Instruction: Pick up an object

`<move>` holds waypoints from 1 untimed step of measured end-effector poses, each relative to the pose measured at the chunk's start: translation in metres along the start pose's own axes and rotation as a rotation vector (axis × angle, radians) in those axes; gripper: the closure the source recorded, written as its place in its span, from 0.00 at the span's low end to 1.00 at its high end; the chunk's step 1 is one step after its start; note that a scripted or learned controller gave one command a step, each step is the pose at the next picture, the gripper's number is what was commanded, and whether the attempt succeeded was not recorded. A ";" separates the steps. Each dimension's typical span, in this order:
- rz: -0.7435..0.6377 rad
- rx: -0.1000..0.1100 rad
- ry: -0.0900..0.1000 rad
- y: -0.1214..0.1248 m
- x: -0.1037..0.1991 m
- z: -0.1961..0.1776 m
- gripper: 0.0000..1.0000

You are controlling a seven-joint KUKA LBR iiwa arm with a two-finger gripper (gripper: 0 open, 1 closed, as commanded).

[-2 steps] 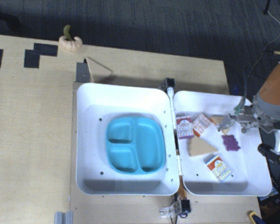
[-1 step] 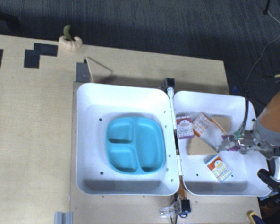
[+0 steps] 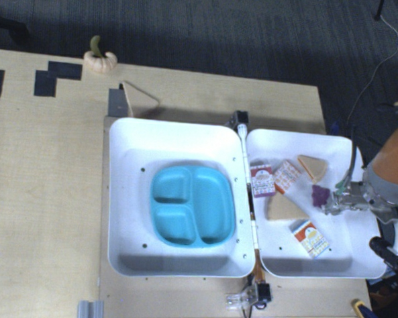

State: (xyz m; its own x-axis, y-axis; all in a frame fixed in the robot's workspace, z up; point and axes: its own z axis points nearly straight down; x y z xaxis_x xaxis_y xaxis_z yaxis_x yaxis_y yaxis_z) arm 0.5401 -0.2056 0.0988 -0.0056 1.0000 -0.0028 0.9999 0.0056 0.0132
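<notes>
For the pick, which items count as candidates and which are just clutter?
Job:
- end effector
- purple piece
- tan wedges
- small cartons

Lying about:
- blue divided tray
- small gourd on the bench

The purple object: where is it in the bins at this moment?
In the camera view, the purple object lies in the right bin, just left of the pincer, below the tan wedge and above the red-and-white packet.

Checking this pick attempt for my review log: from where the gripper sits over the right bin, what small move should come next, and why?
Probably a short shift toward the purple toy and then down. The gripper hangs just beside it in the right bin, with nothing visibly between its fingers, and that toy is the nearest thing, lying apart from the small cartons.
</notes>
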 end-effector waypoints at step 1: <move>0.000 0.000 0.000 0.000 0.000 0.000 0.00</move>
State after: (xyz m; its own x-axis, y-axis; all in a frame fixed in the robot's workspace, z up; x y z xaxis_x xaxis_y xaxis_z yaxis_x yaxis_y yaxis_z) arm 0.5400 -0.2055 0.0987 -0.0057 1.0000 -0.0027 0.9999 0.0057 0.0129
